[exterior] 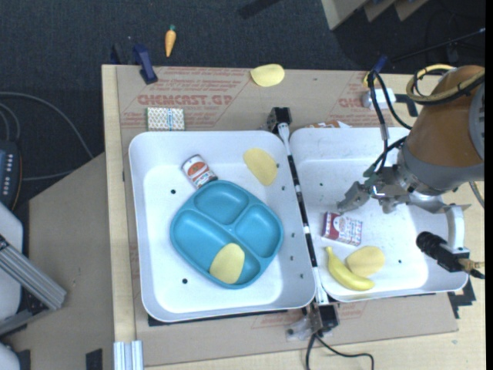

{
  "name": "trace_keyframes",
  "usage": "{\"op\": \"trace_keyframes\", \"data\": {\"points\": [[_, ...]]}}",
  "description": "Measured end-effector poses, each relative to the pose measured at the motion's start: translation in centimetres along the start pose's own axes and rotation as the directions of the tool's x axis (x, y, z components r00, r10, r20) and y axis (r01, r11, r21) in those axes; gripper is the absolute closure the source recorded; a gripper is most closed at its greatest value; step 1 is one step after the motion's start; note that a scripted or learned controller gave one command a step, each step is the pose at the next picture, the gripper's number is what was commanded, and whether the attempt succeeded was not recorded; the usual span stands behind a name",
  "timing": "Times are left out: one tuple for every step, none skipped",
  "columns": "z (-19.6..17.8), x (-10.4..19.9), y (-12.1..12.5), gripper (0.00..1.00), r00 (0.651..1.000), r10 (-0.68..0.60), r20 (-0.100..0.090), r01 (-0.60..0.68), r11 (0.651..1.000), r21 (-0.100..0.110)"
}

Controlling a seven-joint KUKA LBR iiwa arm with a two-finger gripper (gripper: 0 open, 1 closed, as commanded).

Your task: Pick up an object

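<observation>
Yellow: one banana (344, 272), three chips (260, 165).

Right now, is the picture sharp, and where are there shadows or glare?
In the camera view, the blue plate and banana look fairly sharp; the gripper is a little soft; the white bins are bright, with mild glare; a faint shadow lies under the arm.

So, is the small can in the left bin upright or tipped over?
Tipped over. The can lies on its side on the left bin floor, label facing up.
</observation>
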State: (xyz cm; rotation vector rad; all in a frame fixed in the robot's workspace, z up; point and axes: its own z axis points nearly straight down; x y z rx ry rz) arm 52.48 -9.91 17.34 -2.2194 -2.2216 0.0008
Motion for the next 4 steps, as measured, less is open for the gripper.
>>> {"op": "trace_keyframes", "data": {"points": [[8.9,-1.0,-4.5,0.00,1.000,0.001,0.001,-0.001,1.000,-0.003],[8.9,-2.9,2.2,0.00,1.000,0.001,0.001,-0.001,1.000,-0.002],[7.9,-2.9,2.2,1.00,1.000,0.002,0.001,-0.002,1.000,-0.003],[-1.1,1.6,3.9,1.00,1.000,0.000,0.001,0.000,1.000,-0.002]]}}
